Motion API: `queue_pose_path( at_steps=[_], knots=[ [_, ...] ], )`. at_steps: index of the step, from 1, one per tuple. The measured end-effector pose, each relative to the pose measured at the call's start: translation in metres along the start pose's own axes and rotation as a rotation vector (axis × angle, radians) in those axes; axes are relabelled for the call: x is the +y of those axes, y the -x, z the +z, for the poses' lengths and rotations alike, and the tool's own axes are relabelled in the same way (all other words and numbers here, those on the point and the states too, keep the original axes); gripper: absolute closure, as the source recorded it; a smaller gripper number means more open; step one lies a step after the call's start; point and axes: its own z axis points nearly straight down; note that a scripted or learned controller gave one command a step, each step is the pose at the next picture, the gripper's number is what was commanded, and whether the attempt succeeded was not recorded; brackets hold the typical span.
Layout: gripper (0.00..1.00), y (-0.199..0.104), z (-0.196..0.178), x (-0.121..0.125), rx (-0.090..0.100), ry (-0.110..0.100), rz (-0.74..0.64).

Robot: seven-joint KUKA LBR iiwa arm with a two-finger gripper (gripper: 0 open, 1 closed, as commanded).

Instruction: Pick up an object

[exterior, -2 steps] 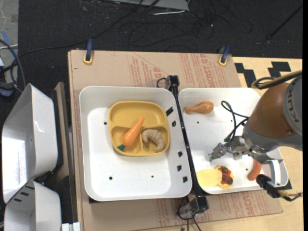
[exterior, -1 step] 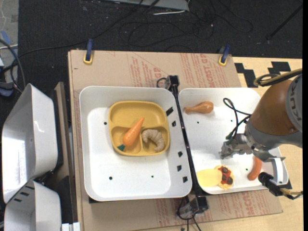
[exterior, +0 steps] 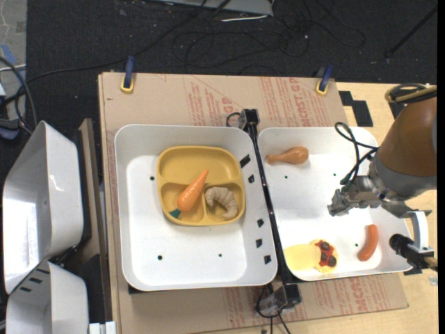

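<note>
My gripper (exterior: 341, 204) hangs over the right bin (exterior: 306, 200), near its right side, below the orange band of the arm. An orange sausage (exterior: 368, 243) lies in that bin just below and to the right of the gripper. A chicken drumstick (exterior: 290, 156) rests near the bin's far edge. A yellow slice with a red topping (exterior: 311, 256) sits at the bin's near edge. In the left bin (exterior: 139, 256) a yellow divided plate (exterior: 167, 165) holds a carrot (exterior: 192, 190) and a pale shrimp (exterior: 222, 200).
The two bins meet along a black divider rail (exterior: 263, 193). Cables run from the arm over the right bin's far right corner. Grey containers (exterior: 38, 200) stand off the bench at the left. Bare bin floor lies between the drumstick and the yellow slice.
</note>
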Motion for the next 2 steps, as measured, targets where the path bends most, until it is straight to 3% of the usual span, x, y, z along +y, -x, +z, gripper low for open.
queue_pose_path(
  at_steps=[2],
  knots=[
    [1.0, -0.008, -0.111, 0.007, 0.0, 0.0, -0.001]
  ],
)
